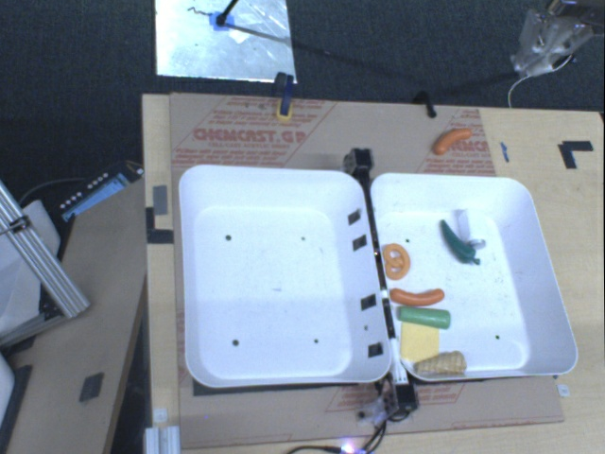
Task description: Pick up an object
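The gripper hung at the top right corner, well apart from both bins and cut off by the frame edge; whether it was released or clenched could not be told. The right bin held the candidates: a green pepper-like toy beside a small white piece, a pretzel, a sausage, a green block, a yellow block and a tan, cone-like piece. Another sausage lay on the counter beyond the bin. Most pieces crowded the wall next to the left bin, so a descent there would likely strike the rim or nip two at once.
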Robot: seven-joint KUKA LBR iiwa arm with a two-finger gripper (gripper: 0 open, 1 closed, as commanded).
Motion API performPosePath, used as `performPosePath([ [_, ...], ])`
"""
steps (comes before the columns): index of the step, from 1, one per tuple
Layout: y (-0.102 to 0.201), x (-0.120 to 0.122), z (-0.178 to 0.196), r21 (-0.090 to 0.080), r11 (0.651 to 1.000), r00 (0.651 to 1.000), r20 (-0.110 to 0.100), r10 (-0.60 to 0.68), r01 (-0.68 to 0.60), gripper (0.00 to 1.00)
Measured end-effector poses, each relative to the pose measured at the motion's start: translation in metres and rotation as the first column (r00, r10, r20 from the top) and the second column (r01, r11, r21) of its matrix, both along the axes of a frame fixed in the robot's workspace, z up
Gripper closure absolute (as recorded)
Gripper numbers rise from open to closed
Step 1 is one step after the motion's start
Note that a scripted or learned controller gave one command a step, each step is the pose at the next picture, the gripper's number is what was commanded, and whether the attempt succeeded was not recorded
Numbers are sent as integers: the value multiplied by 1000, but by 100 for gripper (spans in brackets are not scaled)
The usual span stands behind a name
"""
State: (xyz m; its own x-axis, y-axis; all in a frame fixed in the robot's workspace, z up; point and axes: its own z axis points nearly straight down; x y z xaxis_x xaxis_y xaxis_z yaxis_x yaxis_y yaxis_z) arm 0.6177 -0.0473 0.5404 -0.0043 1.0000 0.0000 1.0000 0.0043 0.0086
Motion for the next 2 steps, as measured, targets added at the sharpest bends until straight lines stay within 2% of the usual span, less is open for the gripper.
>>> performPosePath([
  [1, 11, 50, -4, -2, 1000, 1000, -2, 1, -1, 100],
  [2, 0, 50, -100, 0, 1000, 1000, -14, -4, 4, 100],
])
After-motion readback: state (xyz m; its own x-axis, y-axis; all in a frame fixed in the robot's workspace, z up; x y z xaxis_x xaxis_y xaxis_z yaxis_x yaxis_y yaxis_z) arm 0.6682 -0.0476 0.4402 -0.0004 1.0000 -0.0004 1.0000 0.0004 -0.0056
